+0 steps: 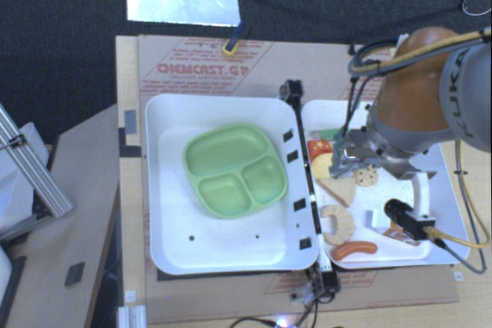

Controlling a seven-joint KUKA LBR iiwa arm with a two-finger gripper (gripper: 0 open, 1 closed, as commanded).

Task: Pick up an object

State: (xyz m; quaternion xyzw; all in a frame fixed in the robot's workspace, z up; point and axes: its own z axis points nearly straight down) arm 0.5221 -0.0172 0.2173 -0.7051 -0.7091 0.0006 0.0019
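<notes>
The right bin [446, 253] holds several toy foods. My gripper [345, 158] hangs low over its left part, beneath the grey and orange arm. Just left of it lie a red tomato [318, 146] and a yellow piece [320, 164]. A tan wedge [337, 190] lies just below the gripper, and a round speckled cookie [366, 177] sits to its lower right. Nearer the front edge are a pale ring-shaped pastry [338, 223] and a red sausage [354, 249]. I see nothing lifted off the bin floor.
The left bin [165, 242] holds a green divided plate [234, 169] near its middle. A black-clipped divider wall [301, 157] runs between the two bins. The arm covers the back right of the right bin.
</notes>
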